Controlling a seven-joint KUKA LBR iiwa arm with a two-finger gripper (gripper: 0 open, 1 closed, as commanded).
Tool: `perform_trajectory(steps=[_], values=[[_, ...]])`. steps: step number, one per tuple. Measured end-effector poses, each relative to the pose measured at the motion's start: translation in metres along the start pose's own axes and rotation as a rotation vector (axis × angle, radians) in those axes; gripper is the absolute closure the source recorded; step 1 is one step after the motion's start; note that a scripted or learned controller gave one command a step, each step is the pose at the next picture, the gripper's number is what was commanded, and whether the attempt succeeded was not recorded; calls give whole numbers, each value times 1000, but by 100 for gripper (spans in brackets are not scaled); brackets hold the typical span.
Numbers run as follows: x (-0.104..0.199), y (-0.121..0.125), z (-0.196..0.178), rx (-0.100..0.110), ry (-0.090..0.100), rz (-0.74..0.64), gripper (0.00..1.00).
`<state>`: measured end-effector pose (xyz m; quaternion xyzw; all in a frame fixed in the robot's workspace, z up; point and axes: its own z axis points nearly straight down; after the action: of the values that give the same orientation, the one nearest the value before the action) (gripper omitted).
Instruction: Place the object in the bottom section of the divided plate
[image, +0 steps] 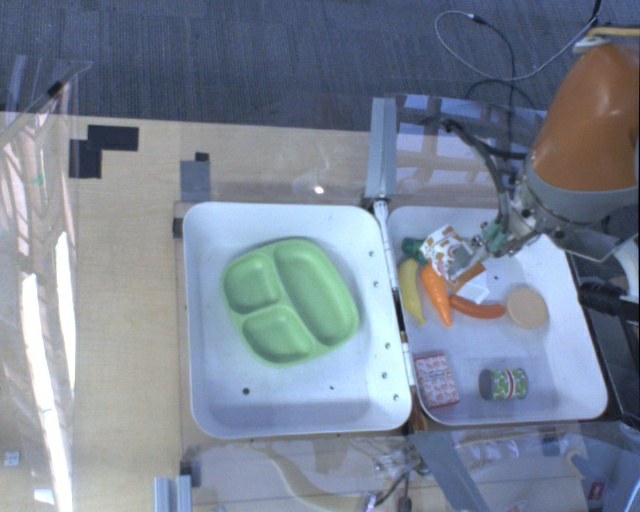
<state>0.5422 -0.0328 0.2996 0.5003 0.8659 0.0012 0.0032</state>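
Note:
A green divided plate (290, 300) lies in the left white bin (210, 400), with two sections at the top and one at its lower end. My gripper (468, 262) hangs low over the top left part of the right bin (570, 400), reaching in from the right. It is right above a small white and orange packet (440, 245) and the top of an orange carrot (436, 292). Whether anything is between its tips is hidden by the gripper body.
The right bin also holds a yellow banana (410, 290), a red-orange sausage shape (478, 309), a tan round piece (527, 307), a small can (503, 383) and a red box (436, 379). Cables loop behind the bins.

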Motion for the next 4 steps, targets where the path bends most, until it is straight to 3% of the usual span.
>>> perform_trajectory(steps=[2,3,4], values=[[52,138,100,0,3,-287,100],[55,142,116,1,3,-133,100],[55,143,116,0,3,-134,0]])
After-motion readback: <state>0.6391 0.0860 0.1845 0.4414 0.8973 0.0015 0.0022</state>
